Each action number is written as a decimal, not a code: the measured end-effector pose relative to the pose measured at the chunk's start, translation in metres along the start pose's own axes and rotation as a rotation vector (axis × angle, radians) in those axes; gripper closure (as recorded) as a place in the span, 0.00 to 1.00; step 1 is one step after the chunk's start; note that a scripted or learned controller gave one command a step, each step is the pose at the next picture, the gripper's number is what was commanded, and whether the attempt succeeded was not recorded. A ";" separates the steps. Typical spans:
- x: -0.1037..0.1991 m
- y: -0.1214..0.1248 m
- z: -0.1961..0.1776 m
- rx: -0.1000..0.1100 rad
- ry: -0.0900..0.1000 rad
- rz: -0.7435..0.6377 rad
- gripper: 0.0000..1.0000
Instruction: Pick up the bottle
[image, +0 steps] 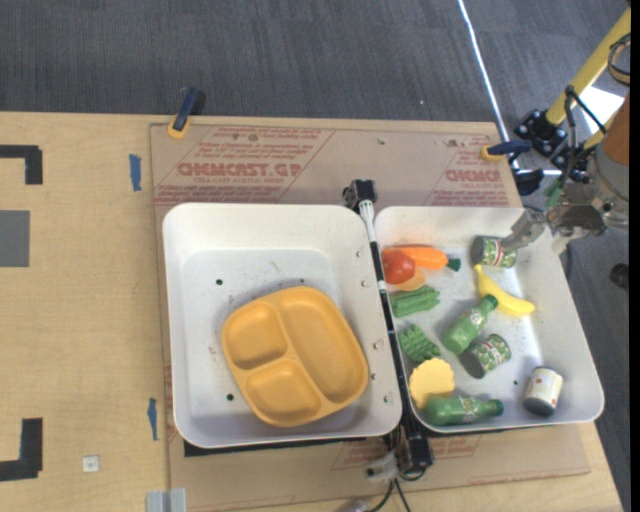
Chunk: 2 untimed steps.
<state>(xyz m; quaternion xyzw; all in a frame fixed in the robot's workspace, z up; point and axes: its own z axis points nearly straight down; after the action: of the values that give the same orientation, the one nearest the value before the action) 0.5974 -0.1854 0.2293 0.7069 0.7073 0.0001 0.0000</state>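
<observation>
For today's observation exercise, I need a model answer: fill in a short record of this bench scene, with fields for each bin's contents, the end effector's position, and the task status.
left bin: one yellow divided plate
right bin: green bottles, one lying at the near edge and one mid-bin; banana; carrot; red tomato; green cans; white can
end effector: at the right bin's far right corner, beside a green can
fingers: cannot tell whether open or shut
task status: both bottles lie in the bin, not picked up
</observation>
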 end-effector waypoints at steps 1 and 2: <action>0.091 -0.020 0.053 0.002 0.001 0.042 0.00; 0.074 -0.051 0.118 0.003 0.001 0.225 0.00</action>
<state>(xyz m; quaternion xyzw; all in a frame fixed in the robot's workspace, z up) 0.5461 -0.1114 0.1117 0.7817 0.6236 -0.0006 -0.0012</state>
